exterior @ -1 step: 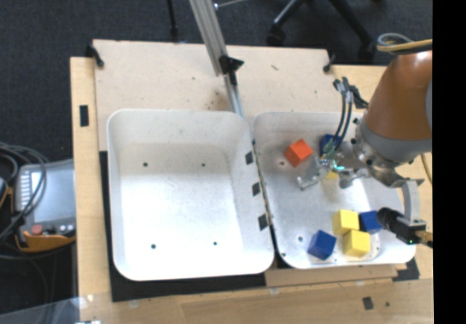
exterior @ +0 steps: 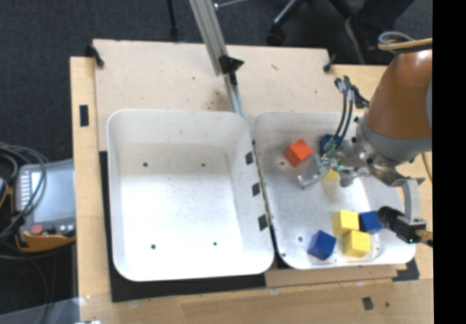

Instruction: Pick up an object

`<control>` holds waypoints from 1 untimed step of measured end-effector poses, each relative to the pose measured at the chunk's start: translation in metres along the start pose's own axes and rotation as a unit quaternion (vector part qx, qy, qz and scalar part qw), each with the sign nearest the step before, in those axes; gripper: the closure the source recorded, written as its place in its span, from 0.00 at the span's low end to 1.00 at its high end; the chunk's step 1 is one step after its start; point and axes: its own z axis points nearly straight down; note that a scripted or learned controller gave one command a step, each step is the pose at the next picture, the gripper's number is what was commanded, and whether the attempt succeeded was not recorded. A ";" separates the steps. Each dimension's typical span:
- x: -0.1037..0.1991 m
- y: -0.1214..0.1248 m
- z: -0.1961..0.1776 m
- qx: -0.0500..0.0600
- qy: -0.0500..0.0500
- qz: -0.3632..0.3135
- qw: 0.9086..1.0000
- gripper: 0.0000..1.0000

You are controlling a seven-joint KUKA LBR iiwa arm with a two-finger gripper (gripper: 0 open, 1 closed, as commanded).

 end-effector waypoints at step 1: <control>0.001 0.005 0.044 0.003 -0.001 0.001 1.000 0.00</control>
